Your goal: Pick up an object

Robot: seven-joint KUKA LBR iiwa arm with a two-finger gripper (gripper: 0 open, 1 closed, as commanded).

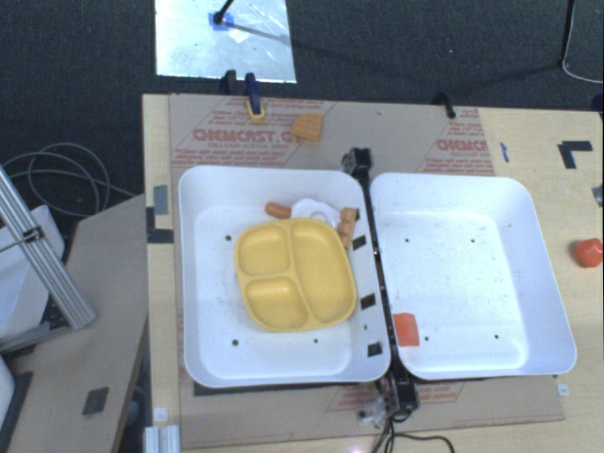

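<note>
Orange block [405,328] in right bin [538,281], yellow divided tray [294,274] in left bin [203,281]

I note two shallow white plastic bins [460,206] side by side on tan bench, inner rims touching. Brown cardboard sheet with red print [236,132] under both. Shiny square foil sheet [225,26] on dark carpet beyond bench, blue tape at its centre. Grey looped cable [57,173] on floor at left. Silver aluminium frame rail [38,253] at left edge, slanted.
</note>
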